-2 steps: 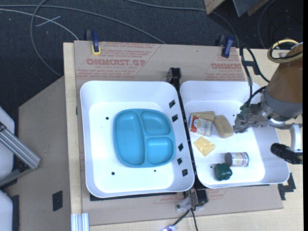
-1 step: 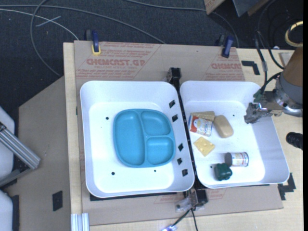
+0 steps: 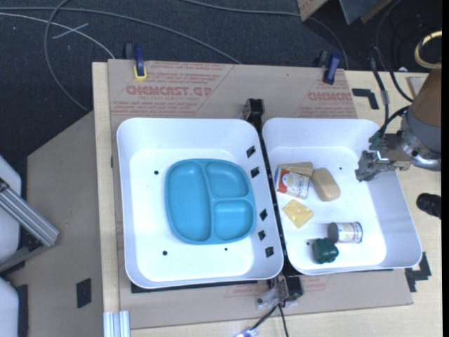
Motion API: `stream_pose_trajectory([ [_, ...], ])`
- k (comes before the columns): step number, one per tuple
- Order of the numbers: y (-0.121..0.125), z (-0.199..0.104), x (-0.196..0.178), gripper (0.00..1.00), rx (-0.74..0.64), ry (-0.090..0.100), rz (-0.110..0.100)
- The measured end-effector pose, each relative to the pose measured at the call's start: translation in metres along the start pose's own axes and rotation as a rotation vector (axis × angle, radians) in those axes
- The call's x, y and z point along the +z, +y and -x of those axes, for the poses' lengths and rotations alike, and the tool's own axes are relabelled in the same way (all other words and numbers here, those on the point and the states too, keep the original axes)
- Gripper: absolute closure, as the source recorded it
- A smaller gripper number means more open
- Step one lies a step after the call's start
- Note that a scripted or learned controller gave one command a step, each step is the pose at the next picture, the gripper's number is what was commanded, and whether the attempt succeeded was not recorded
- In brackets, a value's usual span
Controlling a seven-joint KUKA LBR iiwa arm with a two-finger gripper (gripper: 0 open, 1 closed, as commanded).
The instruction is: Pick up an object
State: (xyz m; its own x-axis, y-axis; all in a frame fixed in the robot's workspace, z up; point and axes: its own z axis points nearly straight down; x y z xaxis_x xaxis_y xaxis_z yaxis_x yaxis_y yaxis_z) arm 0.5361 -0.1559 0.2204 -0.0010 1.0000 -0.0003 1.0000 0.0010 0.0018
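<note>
Camera view: the tan bread roll (image 3: 325, 184) lies in the right bin (image 3: 393, 216), nearest the gripper (image 3: 367, 167), which hangs just beside that bin's right rim, carrying nothing. Left of the roll sits a red-and-white packet (image 3: 292, 182), below it a yellow cheese wedge (image 3: 297, 213), a small can (image 3: 346, 232) and a green block (image 3: 325, 250). The roll looks easiest: centre above it, descend straight, avoid nudging the packet.

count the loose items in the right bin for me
5, all in the right bin: a red-labelled packet top left, a tan block beside it, a yellow wedge below, a small can lower right, a green object at the bottom.
</note>
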Motion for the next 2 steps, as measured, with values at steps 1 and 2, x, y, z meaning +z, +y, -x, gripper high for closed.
stream_pose_trajectory([
  [1,-0.001,-0.051,0.009,1.0,-0.003,0.003,-0.004],
  [2,0.003,-0.105,0.017,1.0,-0.005,0.004,-0.005],
])
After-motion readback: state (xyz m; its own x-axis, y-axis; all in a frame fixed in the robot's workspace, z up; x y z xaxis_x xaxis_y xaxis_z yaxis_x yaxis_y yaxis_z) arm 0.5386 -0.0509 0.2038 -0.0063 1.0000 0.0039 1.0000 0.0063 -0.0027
